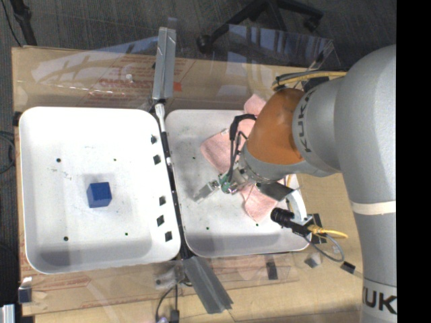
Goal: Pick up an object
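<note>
Right white bin (pixel 202 244), hand (pixel 214 188) low by pink cloth (pixel 219 148), grip seemingly unreadable, perhaps touching floor.

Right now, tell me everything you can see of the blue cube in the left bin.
The blue cube is a small solid-coloured block, matte like foam or painted wood, with sharp edges and a lighter top face. It sits flat on the floor of the left bin, left of the middle and a bit toward the near side, casting a faint shadow. Nothing touches it except the bin floor; the arm works over the other bin.
</note>
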